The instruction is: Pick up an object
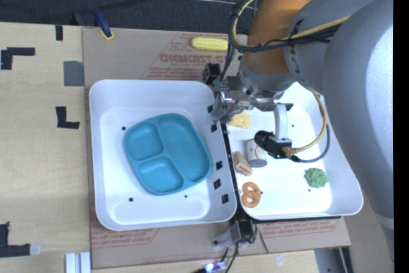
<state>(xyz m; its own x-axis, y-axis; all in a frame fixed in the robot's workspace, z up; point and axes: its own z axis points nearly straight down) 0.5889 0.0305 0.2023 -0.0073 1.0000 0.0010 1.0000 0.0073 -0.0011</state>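
My gripper (225,104) hangs low over the far left corner of the right bin (339,201), close to the wall between the two bins. A yellow wedge of cheese (241,119) lies just beside and below it, partly covered by the wrist. Further toward the front of the same bin lie a small white and red cup (256,152), a tan bread roll (242,165), a pretzel (250,194) and a green broccoli piece (315,177).
The left bin (102,137) holds a blue divided plate (167,153). A yellow corn cob (209,43) lies on the cardboard behind the bins. The grey arm and its orange band (275,22) cover the far right of the right bin; a black cable loops beside the cup.
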